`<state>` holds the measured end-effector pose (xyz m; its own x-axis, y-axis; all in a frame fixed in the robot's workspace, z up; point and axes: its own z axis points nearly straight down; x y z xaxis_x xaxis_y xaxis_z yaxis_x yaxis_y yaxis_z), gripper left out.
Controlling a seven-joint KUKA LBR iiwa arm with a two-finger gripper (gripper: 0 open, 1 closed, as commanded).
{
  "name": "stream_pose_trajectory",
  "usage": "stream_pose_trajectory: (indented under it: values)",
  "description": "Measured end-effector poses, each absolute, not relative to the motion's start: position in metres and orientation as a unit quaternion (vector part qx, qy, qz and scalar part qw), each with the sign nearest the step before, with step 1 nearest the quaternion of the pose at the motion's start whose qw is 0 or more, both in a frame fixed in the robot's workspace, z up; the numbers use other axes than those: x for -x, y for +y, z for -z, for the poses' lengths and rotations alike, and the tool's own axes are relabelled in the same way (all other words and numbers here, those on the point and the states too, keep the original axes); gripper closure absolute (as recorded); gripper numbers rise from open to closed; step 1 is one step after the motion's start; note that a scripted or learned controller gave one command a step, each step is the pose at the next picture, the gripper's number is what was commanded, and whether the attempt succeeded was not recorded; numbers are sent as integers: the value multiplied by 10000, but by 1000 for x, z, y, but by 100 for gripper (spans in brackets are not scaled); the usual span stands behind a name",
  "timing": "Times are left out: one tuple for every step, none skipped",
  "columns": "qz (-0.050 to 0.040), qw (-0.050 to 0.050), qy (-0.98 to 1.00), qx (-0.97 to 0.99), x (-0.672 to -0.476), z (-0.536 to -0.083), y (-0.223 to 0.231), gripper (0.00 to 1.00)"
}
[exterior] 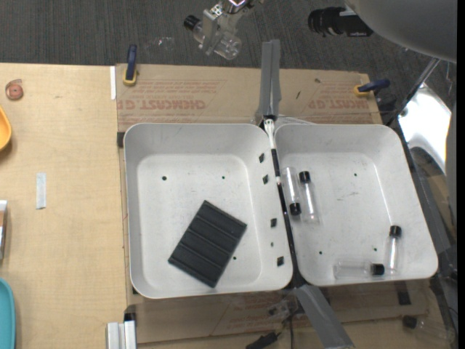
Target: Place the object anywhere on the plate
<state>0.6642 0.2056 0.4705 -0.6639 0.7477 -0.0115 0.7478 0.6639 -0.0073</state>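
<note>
On my feed the biggest thing was the grey arm (414,9), bulking in at the top right corner. Under it a cardboard sheet (189,97) covered the bench (58,195), and the two white bins sat on it touching along their inner walls.

The left bin (156,195) held only the black ribbed plate (208,243), which lay flat and turned at a slant, in the front half of the bin. Nothing rested on the plate. The right bin (349,209) held four clear vials with black caps.

The gripper (224,31) hung at the top of the view, beyond the back edge of the cardboard and well apart from both bins. I could not tell whether it was released or clenched, as that part was blurred. A capped tube (193,23) showed right against its left side, black cap outward, but I could not say it was grasped.

In the right bin, the first vial (291,189) lay just beside the inner wall, cap toward the front. The second vial (307,196) lay alongside it, cap toward the back. The third vial (393,247) lay near the right wall. The fourth vial (356,270) lay along the front wall, and its cap nearly met the third vial's end.

A blue clamp (131,55) gripped the cardboard's back left corner.
</note>
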Motion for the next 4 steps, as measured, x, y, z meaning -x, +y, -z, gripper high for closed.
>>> stream_pose_trajectory:
  values:
    - [67,45,9121,-4098,-665,-478,205,100]
    - [78,53,9122,-4097,-666,-486,205,100]
    - [90,60,9122,-4096,-668,-493,205,100]
    - [104,66,9122,-4095,-669,-500,205,100]
